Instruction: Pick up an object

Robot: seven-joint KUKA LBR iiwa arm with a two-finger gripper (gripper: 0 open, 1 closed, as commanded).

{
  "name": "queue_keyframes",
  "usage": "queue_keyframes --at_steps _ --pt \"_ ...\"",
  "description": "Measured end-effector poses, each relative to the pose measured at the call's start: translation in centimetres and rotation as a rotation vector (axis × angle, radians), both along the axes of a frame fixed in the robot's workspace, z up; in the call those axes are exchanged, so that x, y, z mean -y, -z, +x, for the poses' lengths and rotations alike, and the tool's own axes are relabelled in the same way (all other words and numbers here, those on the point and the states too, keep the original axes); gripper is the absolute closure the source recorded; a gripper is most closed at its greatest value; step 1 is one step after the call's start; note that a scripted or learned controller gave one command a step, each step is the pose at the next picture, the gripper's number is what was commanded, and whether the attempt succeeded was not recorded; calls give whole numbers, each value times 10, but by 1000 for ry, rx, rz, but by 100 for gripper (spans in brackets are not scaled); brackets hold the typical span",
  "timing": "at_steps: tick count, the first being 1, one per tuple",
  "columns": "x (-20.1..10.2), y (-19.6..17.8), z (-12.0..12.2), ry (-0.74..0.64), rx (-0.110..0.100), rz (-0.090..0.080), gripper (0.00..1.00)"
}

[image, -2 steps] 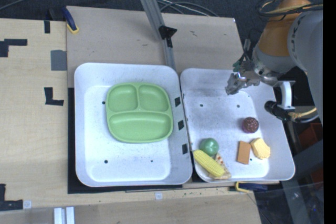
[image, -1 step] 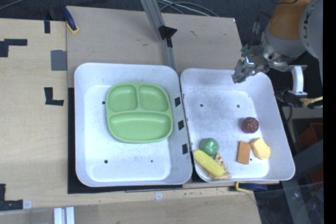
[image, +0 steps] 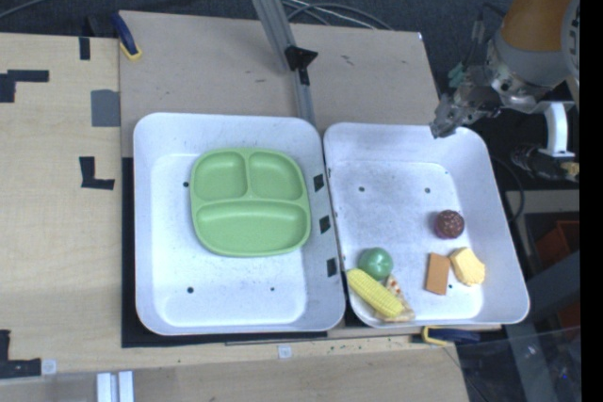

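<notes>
toys (image: pixel 449 223) well apart from tool (image: pixel 445 124)

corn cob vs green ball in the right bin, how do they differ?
Colour: the corn cob is yellow, the green ball green. Shape: the corn cob is long and lies at a slant; the green ball is round. Place: the corn cob sits nearer the bin's front edge, the green ball just behind it. Both lie in the right bin, at its front-left corner, close together.

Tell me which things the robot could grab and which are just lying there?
For the job:
gripper
corn cob
green ball
dark red ball
orange block
yellow piece

Just lying about:
green divided plate
left bin
right bin
blue clamp
</notes>
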State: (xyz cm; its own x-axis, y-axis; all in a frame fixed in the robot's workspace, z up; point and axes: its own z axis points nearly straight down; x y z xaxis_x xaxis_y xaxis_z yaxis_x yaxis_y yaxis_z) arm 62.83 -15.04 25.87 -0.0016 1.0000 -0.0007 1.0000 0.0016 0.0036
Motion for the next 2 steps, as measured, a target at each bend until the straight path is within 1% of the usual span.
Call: queue_keyframes --at_steps 1,2 --pt "-55 -5 -6 -5 -5 2 100" --pt "-114 -6 -7 -6 -5 3 100"
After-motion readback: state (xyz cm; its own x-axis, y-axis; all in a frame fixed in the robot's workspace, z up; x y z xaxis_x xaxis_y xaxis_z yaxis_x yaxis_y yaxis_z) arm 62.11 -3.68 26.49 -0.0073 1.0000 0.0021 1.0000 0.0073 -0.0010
